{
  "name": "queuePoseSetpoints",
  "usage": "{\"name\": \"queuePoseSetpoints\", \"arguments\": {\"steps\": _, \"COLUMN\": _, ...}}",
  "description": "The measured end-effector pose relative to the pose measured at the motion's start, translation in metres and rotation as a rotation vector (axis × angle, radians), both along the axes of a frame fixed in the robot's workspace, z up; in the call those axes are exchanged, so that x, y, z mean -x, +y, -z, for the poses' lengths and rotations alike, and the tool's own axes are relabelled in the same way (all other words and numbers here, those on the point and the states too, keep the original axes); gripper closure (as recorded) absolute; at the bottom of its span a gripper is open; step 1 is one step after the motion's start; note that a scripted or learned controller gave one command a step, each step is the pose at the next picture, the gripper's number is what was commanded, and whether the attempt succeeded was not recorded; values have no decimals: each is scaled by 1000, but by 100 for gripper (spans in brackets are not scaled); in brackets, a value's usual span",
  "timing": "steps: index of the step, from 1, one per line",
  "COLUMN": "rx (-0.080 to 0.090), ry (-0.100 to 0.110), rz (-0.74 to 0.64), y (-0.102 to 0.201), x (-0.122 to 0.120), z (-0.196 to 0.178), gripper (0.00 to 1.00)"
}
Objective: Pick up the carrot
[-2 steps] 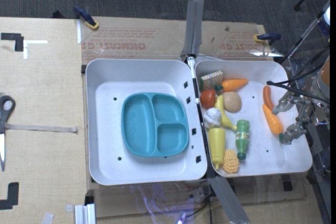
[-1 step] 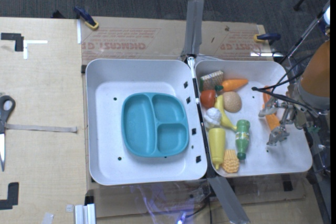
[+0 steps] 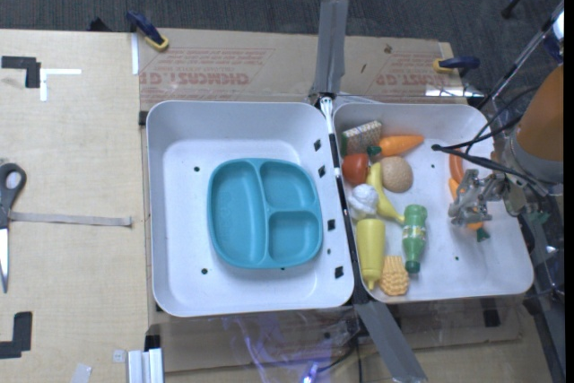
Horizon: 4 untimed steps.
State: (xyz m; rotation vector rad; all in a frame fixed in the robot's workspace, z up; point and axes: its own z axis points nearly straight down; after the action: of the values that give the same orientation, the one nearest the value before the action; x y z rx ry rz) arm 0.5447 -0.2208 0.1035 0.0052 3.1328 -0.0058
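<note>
The carrot [image 3: 401, 143] is lying in the right bin [image 3: 502, 282], near its far wall, up the view and to the left of the gripper [image 3: 468, 204] and well apart from it. The gripper is hanging low over the bin's right half, and a blurred orange shape is showing at it. Whether the gripper is standing wide, narrow or closed on anything cannot be told.

A brown brush [image 3: 361, 134] and a tomato [image 3: 355, 166] are sitting further left of the gripper, beside the carrot. A green bottle [image 3: 413, 233] is lying nearer, to the gripper's lower left, and bare white floor is stretching between them. The left bin [image 3: 170, 220], far to the gripper's left, is holding a blue divided plate [image 3: 265, 213].

Red lettering is running across the cardboard [image 3: 206, 72] beyond the bins, too garbled to read. Scissors [image 3: 7, 202] are lying at the surface's [image 3: 72, 282] left edge.
</note>
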Motion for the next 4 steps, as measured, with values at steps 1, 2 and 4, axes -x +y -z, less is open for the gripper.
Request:
{"name": "queuePoseSetpoints", "arguments": {"steps": 1, "rx": -1, "ry": 5, "rz": -210, "y": 0, "x": 53, "z": 11, "gripper": 100}}
{"name": "queuePoseSetpoints", "arguments": {"steps": 2, "rx": -1, "ry": 5, "rz": -212, "y": 0, "x": 53, "z": 11, "gripper": 0}}
{"name": "queuePoseSetpoints", "arguments": {"steps": 4, "rx": 1, "ry": -1, "rz": -215, "y": 1, "x": 50, "z": 0, "gripper": 0}}
